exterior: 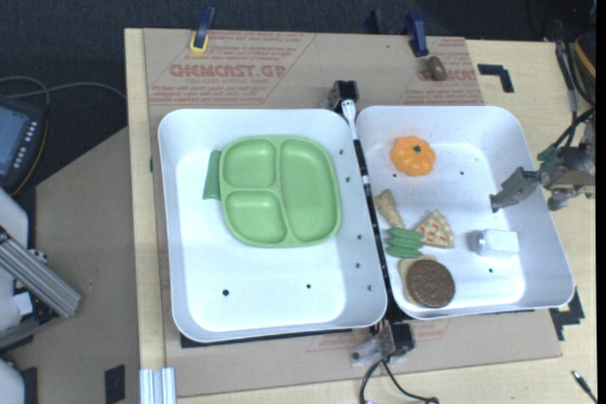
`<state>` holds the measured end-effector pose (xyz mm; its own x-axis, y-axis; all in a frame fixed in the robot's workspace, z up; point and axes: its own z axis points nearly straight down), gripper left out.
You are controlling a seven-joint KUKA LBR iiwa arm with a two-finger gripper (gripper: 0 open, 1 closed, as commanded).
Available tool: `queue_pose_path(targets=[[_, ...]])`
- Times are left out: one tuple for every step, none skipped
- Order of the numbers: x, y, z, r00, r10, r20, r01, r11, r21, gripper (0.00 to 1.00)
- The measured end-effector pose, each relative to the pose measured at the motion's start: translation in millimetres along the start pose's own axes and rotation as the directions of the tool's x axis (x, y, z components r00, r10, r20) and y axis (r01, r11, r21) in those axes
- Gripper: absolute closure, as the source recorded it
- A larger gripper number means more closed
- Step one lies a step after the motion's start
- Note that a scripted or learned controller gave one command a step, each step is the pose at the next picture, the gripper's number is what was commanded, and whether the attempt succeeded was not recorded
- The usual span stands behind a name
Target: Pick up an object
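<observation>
Camera view: round orange pumpkin (413, 155), green stem.

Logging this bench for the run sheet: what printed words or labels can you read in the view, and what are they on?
"CHEMCAST G P": red print on the brown bench sheet behind the left bin; the last letters are unsure.
The same red print repeats fainter above it and by the right bin, too blurred to read.
No readable text on the toy food or the green plate.
</observation>
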<state>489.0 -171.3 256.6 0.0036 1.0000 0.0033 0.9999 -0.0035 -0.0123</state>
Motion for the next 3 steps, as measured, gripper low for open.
queue_pose_path(targets=[[0, 2, -6, 1.000, -0.003, 0.003, 0.003, 1.000, -0.012, 0.00], [7, -2, 55, 1.000, -0.003, 0.000, 0.003, 1.000, -0.005, 0.00], [7, 2, 118, 1.000, -0.003, 0.000, 0.003, 1.000, -0.004, 0.00]])
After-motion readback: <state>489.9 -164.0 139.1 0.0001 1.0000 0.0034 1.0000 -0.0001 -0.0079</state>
